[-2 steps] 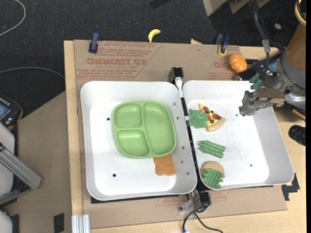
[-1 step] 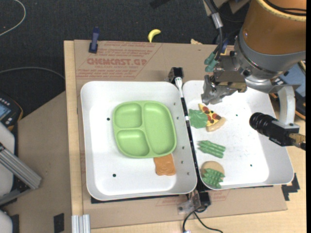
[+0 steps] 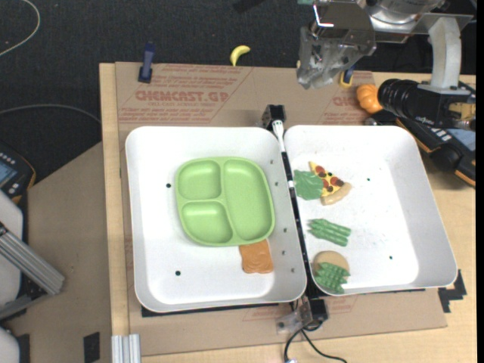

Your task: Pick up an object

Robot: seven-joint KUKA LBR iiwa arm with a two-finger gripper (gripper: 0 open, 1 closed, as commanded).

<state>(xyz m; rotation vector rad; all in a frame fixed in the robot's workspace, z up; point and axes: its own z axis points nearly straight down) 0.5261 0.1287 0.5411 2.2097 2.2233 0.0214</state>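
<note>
At the top of the frame, right of centre, the gripper (image 3: pixel 327 72) is seen raised above the bench's far edge, beyond both bins. Whether its jaws are parted cannot be told from this slanted view, and nothing is seen between them.

Below it, in the right bin (image 3: pixel 393 157), four small toy foods are gathered near the left wall: a pizza slice (image 3: pixel 330 184) touching a green leafy piece (image 3: pixel 306 184), a bundle of green beans (image 3: pixel 330 231) lower down, and a tan round piece with greens (image 3: pixel 331 271) near the lower edge. In the left bin (image 3: pixel 144 203) a green divided plate (image 3: pixel 225 200) lies, with an orange piece (image 3: pixel 257 258) just beside its lower edge.

The pizza slice is judged the likeliest pick: light, probably stiff plastic, flat and perhaps slippery. It would best be taken across its narrower width, away from the leafy piece, since its low profile leaves little for the jaws.
</note>
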